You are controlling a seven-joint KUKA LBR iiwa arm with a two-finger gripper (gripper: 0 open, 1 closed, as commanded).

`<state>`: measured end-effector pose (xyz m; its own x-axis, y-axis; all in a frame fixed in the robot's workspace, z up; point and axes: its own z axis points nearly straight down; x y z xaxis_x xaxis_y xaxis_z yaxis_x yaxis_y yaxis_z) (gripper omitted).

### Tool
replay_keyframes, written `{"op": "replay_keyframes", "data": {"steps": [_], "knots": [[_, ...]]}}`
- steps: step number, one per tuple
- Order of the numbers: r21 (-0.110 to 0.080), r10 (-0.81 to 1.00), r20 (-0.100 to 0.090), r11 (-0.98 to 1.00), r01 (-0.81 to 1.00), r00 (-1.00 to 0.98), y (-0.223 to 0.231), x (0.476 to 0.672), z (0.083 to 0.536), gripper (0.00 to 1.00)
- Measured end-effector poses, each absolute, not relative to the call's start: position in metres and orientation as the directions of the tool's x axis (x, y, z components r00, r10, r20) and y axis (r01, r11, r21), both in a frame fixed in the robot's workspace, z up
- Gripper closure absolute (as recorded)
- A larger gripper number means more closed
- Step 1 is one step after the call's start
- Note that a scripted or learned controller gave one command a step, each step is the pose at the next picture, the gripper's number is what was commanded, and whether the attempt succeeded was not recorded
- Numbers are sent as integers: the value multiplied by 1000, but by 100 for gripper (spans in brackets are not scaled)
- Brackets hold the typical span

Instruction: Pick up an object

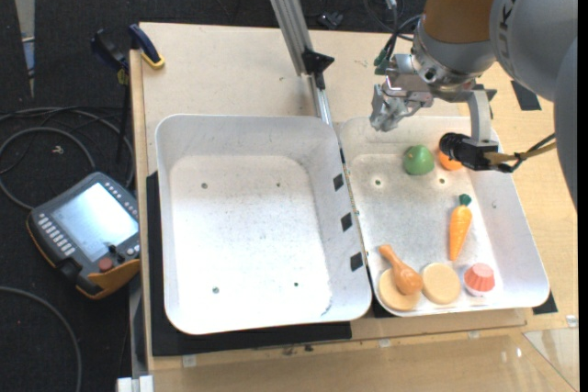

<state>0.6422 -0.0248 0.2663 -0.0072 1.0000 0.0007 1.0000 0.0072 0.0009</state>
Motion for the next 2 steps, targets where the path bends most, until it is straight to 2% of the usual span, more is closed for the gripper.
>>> {"op": "replay_keyframes", "data": {"steps": [1, 2], "knots": [[-3, 1000, 2, 8, 1000, -8, 29, 641, 245, 100], [2, 1000, 2, 8, 1000, -8, 87, 650, 243, 100]]}}
